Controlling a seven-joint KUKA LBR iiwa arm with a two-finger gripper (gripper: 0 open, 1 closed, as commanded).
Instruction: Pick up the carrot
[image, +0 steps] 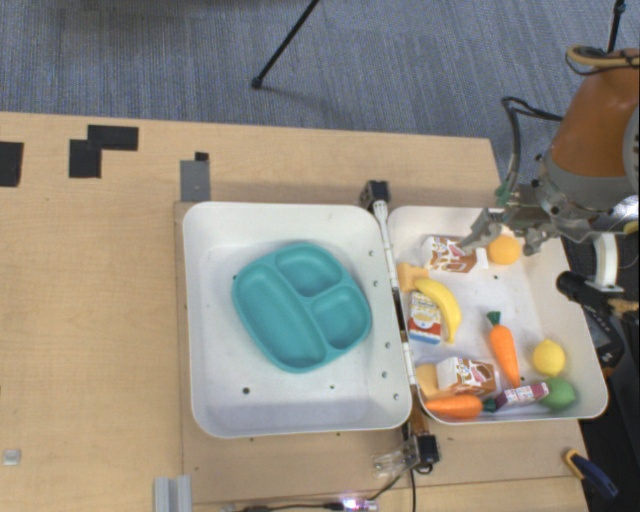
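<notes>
Hovering at right bin's far edge: grey two-finger claw (505, 232), fingers apart around a small orange-yellow round fruit (505, 249). Not yet grasped: orange plastic carrot with green top (503, 350), lying well apart. Approach and pick both outstanding.

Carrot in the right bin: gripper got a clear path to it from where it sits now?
Probably yes. The carrot lies uncovered on the bin floor, with the banana and lemon beside it but apart. The gripper is at the bin's far edge by an orange ball, nothing between.
</notes>
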